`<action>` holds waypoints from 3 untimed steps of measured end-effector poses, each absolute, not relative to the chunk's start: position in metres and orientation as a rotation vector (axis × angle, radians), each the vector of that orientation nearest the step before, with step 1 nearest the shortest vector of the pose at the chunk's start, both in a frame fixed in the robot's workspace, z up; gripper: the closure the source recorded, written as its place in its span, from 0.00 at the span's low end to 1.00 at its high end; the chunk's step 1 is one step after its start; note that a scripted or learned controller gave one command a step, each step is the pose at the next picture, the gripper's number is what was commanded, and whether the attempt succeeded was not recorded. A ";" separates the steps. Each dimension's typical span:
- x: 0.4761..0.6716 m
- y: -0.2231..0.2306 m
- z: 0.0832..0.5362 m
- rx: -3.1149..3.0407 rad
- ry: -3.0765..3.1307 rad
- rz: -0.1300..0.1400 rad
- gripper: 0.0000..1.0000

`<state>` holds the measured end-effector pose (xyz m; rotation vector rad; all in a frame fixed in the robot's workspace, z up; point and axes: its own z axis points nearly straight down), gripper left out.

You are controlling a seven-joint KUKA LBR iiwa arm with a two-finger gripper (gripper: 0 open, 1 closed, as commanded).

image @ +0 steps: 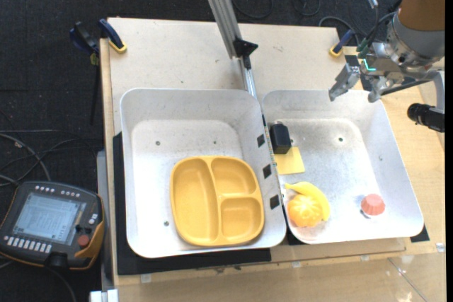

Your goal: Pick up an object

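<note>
My gripper (359, 87) hangs above the back right corner of the right bin (393, 152), open, with nothing between its two fingers. In that bin lie an orange fruit (306, 211) with a yellow banana-like piece (309, 190) curled beside it near the front left. A small pink-red object (373, 206) rests at the front right. A black block (280, 138) sits at the left wall over a flat yellow card (291, 161). All of these lie well in front of the gripper.
The left bin (141, 152) holds a yellow divided plate (216, 200). A slanted metal pole (223, 3) runs from the top down to the seam between the bins. A teach pendant (49, 223) lies off the bench at the left.
</note>
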<state>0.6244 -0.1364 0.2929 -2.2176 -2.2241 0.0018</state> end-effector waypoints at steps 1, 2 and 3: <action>0.624 -0.146 0.242 -2.220 -2.218 0.006 0.00; 0.628 -0.154 0.183 -2.220 -2.218 0.006 0.00; 0.637 -0.151 0.127 -2.216 -2.221 0.005 0.00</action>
